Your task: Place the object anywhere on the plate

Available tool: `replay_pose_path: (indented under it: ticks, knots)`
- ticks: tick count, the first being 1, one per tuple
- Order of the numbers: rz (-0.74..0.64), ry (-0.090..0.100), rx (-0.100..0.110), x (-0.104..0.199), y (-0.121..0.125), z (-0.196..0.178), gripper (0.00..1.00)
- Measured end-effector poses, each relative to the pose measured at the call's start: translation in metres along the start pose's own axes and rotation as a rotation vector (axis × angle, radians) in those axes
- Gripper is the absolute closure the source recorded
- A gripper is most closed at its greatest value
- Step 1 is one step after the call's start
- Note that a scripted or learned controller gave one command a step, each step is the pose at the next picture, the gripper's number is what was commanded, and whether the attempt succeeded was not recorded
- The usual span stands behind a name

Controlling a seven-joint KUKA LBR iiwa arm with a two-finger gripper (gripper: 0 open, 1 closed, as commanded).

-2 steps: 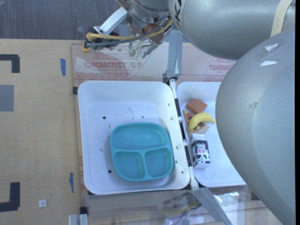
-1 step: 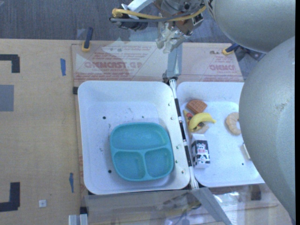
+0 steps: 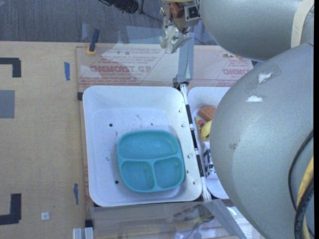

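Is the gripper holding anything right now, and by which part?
It cannot be told: the grey arm covers most of the right white bin. The teal divided plate in the left white bin bears nothing.

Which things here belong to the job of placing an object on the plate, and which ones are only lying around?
For the job:
- teal plate, three compartments, in the left bin
- yellow object and orange object in the right bin, possible pick items, partly hidden by the arm

Lying about:
- blue tape pieces on the bench
- orange clip at the board's edge
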State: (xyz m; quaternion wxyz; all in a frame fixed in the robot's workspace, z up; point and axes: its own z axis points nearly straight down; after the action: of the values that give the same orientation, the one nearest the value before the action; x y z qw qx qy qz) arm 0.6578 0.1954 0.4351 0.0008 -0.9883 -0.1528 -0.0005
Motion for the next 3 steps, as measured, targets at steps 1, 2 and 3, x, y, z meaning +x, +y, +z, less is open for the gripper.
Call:
replay_pose_path:
  ticks: [1, 2, 3]
  knots:
    - [0.11, -0.002, 0.0, -0.01, -0.013, 0.135, 1.0]
    - [0.105, -0.002, 0.0, 0.009, -0.027, 0.193, 1.0]
    - [0.107, -0.002, 0.0, 0.009, -0.025, 0.193, 0.0]
